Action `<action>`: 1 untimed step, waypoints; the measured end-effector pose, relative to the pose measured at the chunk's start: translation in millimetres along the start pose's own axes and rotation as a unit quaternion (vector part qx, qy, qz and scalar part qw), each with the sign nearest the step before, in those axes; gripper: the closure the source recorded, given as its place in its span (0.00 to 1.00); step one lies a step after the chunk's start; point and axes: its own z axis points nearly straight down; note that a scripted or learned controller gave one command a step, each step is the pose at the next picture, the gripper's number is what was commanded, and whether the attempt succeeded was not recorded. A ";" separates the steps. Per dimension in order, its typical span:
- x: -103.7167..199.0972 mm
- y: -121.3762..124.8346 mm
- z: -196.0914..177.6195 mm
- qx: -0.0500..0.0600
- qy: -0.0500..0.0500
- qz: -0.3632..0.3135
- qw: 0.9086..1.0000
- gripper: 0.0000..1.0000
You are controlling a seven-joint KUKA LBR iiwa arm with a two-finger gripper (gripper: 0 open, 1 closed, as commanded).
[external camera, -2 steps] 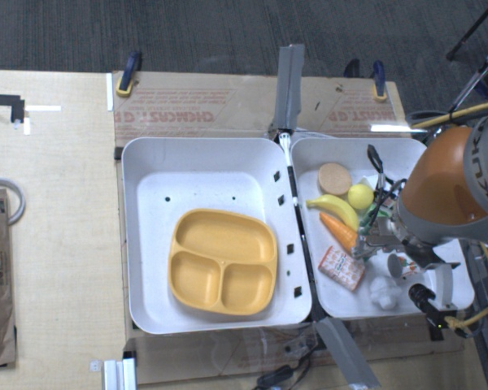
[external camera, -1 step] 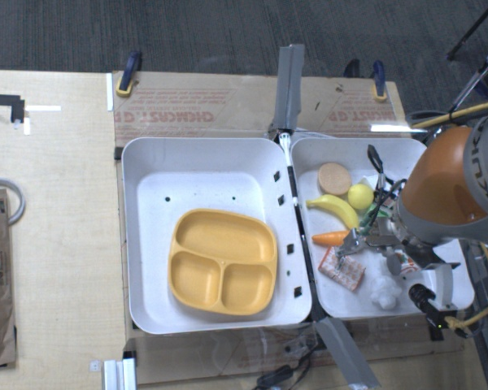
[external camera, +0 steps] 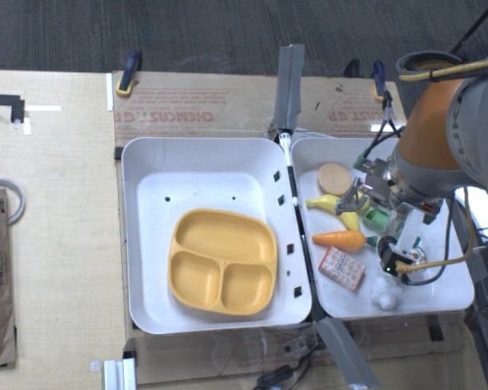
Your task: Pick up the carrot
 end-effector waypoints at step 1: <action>4.5 5.8 0.6 0.001 0.000 0.102 0.995 0.00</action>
